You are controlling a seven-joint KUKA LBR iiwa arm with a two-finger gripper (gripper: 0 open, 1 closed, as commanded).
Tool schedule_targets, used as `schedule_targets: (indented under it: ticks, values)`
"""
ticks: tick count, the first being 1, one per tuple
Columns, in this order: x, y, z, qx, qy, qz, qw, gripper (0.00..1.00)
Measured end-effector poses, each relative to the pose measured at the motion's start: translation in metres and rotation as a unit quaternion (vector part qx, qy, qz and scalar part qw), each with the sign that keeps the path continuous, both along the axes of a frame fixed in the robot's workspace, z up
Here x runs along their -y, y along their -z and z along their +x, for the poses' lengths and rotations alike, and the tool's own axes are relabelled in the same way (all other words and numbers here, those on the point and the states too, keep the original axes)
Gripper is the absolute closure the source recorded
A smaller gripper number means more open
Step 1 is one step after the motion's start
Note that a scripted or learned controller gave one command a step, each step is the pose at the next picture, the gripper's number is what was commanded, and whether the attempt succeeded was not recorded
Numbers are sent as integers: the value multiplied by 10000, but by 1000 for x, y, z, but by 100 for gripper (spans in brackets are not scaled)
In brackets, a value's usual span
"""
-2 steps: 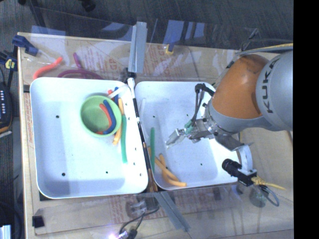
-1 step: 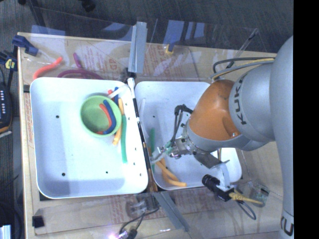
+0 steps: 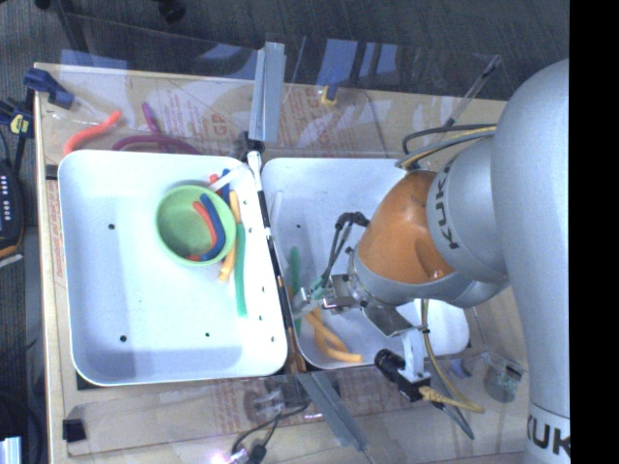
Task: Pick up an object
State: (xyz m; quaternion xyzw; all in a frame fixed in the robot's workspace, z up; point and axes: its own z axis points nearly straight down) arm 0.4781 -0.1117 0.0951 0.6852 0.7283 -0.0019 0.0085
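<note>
Orange sticks [image 3: 331, 344] lie just below the gripper [image 3: 317, 298] in the right bin [image 3: 290, 187]; whether its jaws are open I cannot tell.

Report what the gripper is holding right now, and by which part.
It cannot be told. The two-finger gripper is low in the right white bin, beside thin orange sticks and a green stick, and the arm hides its tips.

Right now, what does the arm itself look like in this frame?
The arm is thick, rounded and light grey, with dark KUKA lettering on its side. A glossy orange band wraps it above the wrist. Thin dark cables loop beside it. The pincer is a small metal-and-black assembly.
</note>
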Motion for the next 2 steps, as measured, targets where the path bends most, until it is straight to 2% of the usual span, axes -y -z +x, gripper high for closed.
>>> schedule_targets:
  ticks: [1,2]
  values:
    - [-6,-9,1,-37,-72,61,9999,100]
    - [-4,-122,69,-61,-444,73,9990,100]
